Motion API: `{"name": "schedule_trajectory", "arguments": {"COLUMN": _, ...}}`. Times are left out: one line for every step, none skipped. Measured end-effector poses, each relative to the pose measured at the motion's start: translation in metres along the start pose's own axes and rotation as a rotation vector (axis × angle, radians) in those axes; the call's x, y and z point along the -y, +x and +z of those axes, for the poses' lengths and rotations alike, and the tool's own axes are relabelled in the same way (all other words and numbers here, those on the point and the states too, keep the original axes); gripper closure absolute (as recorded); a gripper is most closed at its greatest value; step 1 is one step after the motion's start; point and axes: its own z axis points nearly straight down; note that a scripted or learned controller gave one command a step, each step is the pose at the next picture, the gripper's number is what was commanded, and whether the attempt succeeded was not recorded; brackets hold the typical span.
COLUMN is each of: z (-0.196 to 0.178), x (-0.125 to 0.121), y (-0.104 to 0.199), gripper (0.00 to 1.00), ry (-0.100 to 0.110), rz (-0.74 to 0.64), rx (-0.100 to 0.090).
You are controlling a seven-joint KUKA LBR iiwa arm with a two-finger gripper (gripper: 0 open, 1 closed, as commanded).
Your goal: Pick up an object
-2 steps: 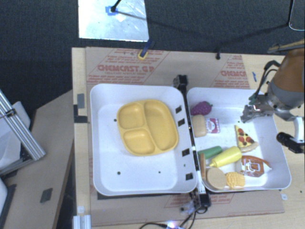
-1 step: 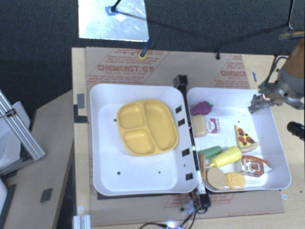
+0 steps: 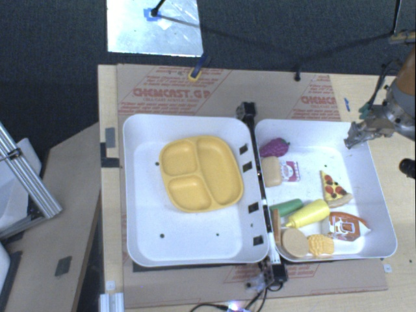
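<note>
Toy food heaped in the right bin (image 3: 380,194) (pizza slice (image 3: 334,188) nearest), lower right of frame. Claw (image 3: 357,135) at upper right over bin rim, finger state impossible to tell. Approach step; next, lowering onto one piece.

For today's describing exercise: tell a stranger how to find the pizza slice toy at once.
Take the right-hand white bin, the one crowded with toy food. Along its right side lies the pizza slice, above a red-and-white packet. It is the only flat triangle there, yellow with red dots.
</note>
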Motion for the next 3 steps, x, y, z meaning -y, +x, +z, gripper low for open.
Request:
{"name": "schedule_trajectory", "arguments": {"z": -0.010, "x": 0.030, "y": 0.044, "gripper": 1.00, "ry": 0.005, "rz": -0.002, "rx": -0.002}}
{"name": "schedule_trajectory", "arguments": {"z": -0.012, "x": 0.063, "y": 0.083, "gripper": 1.00, "ry": 0.006, "rz": -0.001, "rx": -0.002}}
{"name": "schedule_trajectory", "arguments": {"z": 0.005, "x": 0.089, "y": 0.133, "gripper": 1.00, "ry": 0.008, "rz": -0.002, "rx": -0.004}}
